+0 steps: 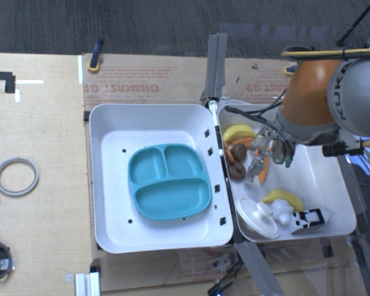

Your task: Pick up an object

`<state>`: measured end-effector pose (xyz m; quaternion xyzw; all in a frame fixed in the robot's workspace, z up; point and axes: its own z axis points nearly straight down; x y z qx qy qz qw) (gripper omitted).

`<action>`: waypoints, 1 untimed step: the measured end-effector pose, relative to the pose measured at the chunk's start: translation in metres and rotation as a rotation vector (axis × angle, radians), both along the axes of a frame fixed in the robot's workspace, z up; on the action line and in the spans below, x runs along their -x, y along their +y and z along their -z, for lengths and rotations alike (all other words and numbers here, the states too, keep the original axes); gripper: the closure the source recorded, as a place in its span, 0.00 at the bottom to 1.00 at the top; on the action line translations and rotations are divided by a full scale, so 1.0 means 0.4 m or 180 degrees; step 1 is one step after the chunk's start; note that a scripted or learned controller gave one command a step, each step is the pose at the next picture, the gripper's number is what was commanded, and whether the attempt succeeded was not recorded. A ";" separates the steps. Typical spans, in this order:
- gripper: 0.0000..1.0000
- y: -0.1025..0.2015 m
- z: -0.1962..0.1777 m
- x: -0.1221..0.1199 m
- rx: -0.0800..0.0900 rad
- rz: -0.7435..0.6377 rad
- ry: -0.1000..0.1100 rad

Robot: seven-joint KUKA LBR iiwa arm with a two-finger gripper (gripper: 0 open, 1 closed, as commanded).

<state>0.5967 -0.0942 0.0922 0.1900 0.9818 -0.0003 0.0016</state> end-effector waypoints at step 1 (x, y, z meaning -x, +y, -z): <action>0.00 -0.008 0.001 0.084 0.0000 -0.0035 0.0007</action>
